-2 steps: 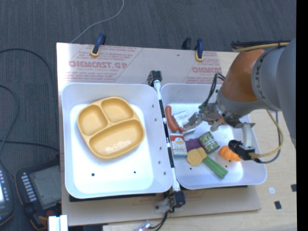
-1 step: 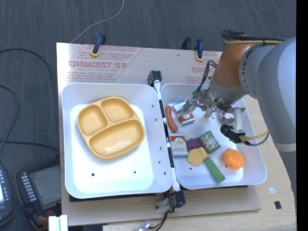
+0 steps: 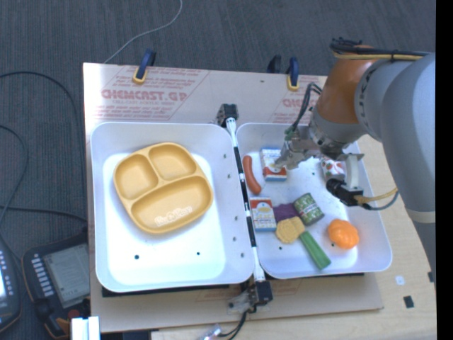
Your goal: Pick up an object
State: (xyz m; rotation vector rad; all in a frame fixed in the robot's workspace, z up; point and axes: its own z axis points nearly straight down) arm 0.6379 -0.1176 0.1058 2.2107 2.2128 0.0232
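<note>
The gripper (image 3: 289,159) is seen low in the right bin (image 3: 375,261), just above a small red-and-white carton (image 3: 272,166); its grip cannot be told.

The arm (image 3: 396,112) runs off the right edge. Its wrist covers part of the right bin (image 3: 375,257) and a red-and-white item (image 3: 335,166). The gripper's (image 3: 291,154) finger spacing is unreadable.

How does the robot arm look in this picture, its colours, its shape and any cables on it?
The arm is thick and rounded, grey, with an orange band above the wrist. A black cable runs down beside the wrist to the small metallic gripper.
</note>
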